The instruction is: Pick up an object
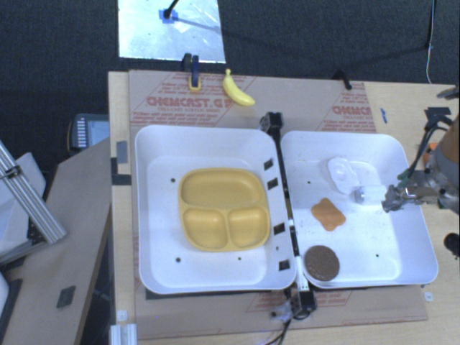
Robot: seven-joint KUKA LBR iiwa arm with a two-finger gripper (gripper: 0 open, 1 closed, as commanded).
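Arm [447,171] cut off by frame edge at 3 o'clock; we see just wrist & gripper [392,198], too blurred to judge. Pale clear object [350,172] at gripper's 9 o'clock, too washed out vs the white right bin [410,254] to identify. Grey device [88,132] at frame's 9 o'clock, partly hidden behind bench [118,192].

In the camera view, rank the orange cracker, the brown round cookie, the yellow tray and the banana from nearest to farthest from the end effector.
1. Orange cracker, right bin, just left of the end effector.
2. Brown cookie, right bin's front-left corner.
3. Yellow tray, left bin.
4. Banana, behind the bins.
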